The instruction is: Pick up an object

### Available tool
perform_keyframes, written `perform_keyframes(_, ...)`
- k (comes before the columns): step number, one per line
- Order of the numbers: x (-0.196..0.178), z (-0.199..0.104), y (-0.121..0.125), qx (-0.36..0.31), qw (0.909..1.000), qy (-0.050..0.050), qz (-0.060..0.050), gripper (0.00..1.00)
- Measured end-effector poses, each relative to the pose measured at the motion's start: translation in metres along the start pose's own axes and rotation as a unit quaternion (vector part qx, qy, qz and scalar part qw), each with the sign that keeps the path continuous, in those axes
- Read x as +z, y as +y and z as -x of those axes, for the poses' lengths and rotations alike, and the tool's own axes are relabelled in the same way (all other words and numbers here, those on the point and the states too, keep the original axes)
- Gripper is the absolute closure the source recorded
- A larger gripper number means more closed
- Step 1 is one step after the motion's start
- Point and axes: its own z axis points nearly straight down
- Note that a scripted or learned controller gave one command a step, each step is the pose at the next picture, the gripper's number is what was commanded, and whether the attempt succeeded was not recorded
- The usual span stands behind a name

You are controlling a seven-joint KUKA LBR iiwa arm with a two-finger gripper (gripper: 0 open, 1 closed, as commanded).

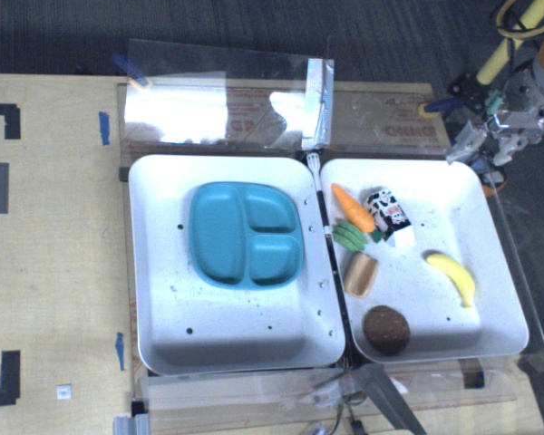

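Taking the right bin (503, 243) as the landmark, a brown ball (386, 327) sits nearest the camera, close to that bin's near wall and toward its left side. Just beyond it a tan cylinder (360, 275) lies near the bin's left wall, and a yellow banana (455, 276) lies apart from it toward the bin's right side. Farther in, a green leafy piece (349, 236) lies against the left wall, touching the lower end of an orange carrot (351, 207) that slants toward the far left corner. A small black-and-white carton (386, 211) lies just right of the carrot. To the left of the right bin, the left bin (154, 243) holds a blue divided tray (247, 234) in its middle. Both bins rest on the pale wooden worktop (45, 270). Beyond the right bin's far right corner, outside its rim, the gripper (499, 134) hangs over the dark floor; I cannot tell how its fingers stand, and nothing is seen between them.
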Motion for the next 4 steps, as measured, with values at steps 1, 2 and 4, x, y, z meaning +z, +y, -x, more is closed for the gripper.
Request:
perform_keyframes(1,0.128,-0.111,-0.005,-0.119,0.9929,-0.003,0.007,0.00)
perform_keyframes(2,0.157,-0.101,-0.011,-0.174,0.9847,0.000,0.001,0.00)
perform_keyframes(4,0.053,-0.198,-0.022,-0.169,0.9855,0.000,0.006,1.00)
